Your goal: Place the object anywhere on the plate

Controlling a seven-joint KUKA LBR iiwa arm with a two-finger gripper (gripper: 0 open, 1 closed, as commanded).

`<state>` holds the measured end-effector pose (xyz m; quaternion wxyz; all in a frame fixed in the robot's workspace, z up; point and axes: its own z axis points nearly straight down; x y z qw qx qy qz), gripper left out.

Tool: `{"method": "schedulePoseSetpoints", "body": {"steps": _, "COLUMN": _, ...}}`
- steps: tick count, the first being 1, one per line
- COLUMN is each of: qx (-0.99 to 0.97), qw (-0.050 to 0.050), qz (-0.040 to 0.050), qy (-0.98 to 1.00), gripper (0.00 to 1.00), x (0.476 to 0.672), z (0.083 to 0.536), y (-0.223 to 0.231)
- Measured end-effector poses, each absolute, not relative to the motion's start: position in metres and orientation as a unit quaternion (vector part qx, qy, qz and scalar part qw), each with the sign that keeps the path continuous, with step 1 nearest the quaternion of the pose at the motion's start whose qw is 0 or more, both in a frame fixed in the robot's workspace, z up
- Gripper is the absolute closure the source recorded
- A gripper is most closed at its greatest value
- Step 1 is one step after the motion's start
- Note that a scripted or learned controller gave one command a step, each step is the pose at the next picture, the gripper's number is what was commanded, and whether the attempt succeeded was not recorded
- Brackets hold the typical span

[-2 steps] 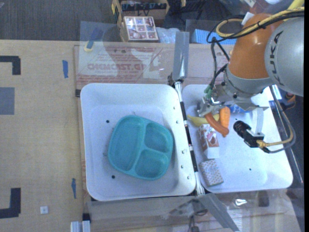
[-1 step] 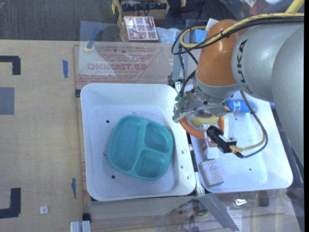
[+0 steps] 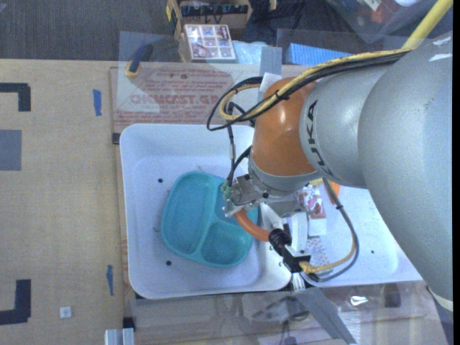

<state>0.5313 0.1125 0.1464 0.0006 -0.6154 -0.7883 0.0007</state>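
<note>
A teal plate point(image 3: 198, 225) with three compartments lies in the left white bin point(image 3: 144, 157), towards its front right. My gripper point(image 3: 237, 200) hangs over the plate's right rim, mostly hidden under the orange wrist band point(image 3: 287, 139). An orange curved piece point(image 3: 250, 225) shows just below the gripper, at the plate's right edge above the wall between the bins. I cannot tell whether the gripper holds it.
The grey arm point(image 3: 402, 157) covers most of the right bin point(image 3: 381, 261). Small red-and-white packets point(image 3: 313, 205) lie there beside the wrist. Cables point(image 3: 338, 261) loop off the wrist. Cardboard boxes point(image 3: 208, 20) stand behind the bins.
</note>
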Motion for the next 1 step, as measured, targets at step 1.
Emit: {"method": "schedulePoseSetpoints", "body": {"steps": 1, "qx": -0.616, "qw": 0.000, "qz": 0.0005, "qy": -0.788, "gripper": 0.00, "x": 0.5315, "z": 0.1466, "y": 0.1121}}
